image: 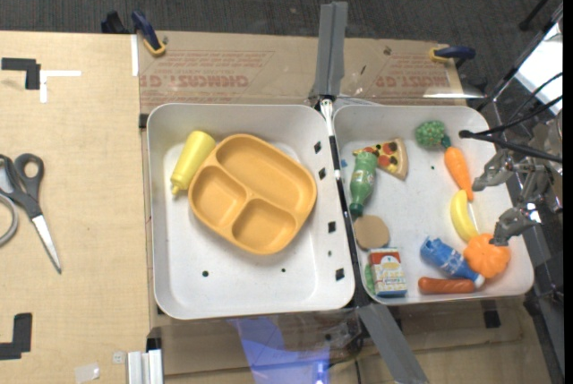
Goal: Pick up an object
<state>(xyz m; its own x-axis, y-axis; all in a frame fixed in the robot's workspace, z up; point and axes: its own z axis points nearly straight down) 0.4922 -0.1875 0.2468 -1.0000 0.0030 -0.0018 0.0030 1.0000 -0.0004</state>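
My gripper [497,200] hangs over the right edge of the right bin [407,118], open, with nothing between its fingers. One fingertip [483,177] is near the carrot [457,166]; the other is just above a bumpy orange fruit [488,256]. A yellow banana [461,217] lies just left of the gripper. Also in this bin are a broccoli [431,134], a pizza slice [391,157], a green bottle [362,181], a brown disc [372,232], a small carton [387,273], a blue object [443,255] and a red sausage [446,285].
The left bin [170,284] holds an orange-yellow divided plate [253,192] and a yellow bottle [191,160]. Scissors [31,203] lie on the wooden bench at the far left. Black cables [515,136] run by the right bin's rim.
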